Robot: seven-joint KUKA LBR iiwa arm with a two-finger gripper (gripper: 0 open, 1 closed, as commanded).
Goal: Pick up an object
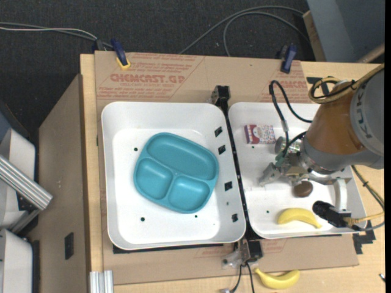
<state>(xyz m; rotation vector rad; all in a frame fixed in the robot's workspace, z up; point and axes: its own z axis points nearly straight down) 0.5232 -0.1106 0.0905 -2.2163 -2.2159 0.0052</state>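
Brown object [302, 189] in right bin [259, 221], pincer [276, 170] lowered beside it

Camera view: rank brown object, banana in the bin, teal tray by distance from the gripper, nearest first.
Measured from the gripper in the right bin:
1. Brown round object: just right of it, slightly toward the front.
2. Banana: near the right bin's front wall.
3. Teal divided tray: over in the left bin.
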